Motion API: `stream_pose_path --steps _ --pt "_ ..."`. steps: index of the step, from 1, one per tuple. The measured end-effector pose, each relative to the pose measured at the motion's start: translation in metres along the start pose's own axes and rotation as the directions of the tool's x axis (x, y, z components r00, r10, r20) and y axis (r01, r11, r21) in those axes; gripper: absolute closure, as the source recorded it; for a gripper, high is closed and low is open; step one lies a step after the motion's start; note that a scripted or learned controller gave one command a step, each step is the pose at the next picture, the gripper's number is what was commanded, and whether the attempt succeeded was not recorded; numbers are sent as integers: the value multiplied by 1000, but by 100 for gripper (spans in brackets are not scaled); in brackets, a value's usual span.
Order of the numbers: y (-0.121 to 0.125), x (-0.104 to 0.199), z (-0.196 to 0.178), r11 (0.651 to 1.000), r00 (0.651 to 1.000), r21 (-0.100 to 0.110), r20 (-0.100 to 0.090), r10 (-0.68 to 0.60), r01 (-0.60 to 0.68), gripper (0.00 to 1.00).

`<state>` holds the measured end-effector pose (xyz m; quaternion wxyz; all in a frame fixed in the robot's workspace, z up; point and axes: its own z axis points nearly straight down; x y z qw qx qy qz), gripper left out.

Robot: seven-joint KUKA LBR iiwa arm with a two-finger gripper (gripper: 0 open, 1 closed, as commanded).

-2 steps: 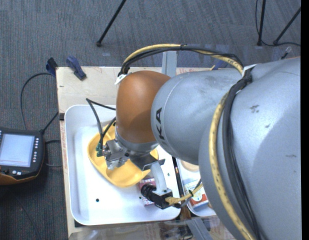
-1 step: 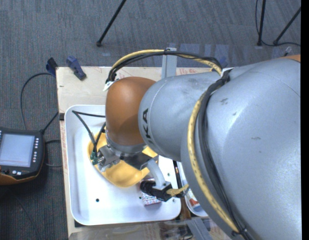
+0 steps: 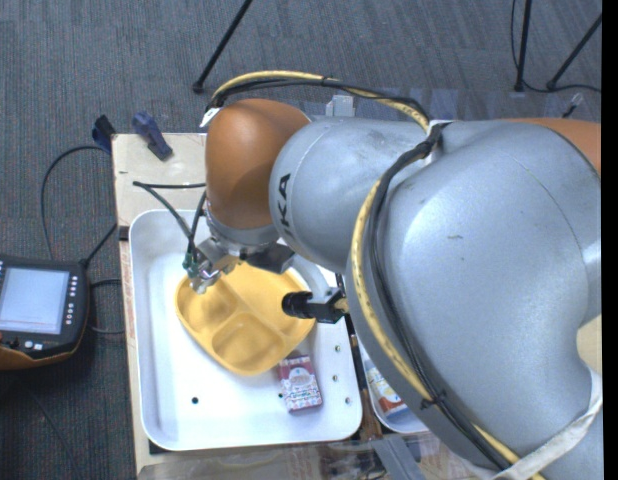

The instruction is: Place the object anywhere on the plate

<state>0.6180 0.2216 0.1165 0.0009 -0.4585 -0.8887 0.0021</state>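
A yellow plate (image 3: 239,333) with divided compartments lies in the left white bin (image 3: 159,368). A small red and white box (image 3: 301,386) rests on the bin floor just off the plate's lower right rim. My gripper (image 3: 203,270) hangs over the plate's upper left rim, below the orange band of the wrist (image 3: 244,173). The arm's grey body covers the plate's upper right side. A black part (image 3: 311,305) juts out over the plate's right rim from under the arm; I cannot tell what it is.
The right bin (image 3: 389,408) is mostly hidden under the arm, and a printed packet shows at its left edge. A blue clamp (image 3: 151,134) sits on the bench's far left corner. A teach pendant (image 3: 34,303) lies on the floor to the left.
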Motion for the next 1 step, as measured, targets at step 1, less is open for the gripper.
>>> stream_pose_path --steps 1 --pt "1 0 -1 1000 1000 -2 0 -1 1 0"
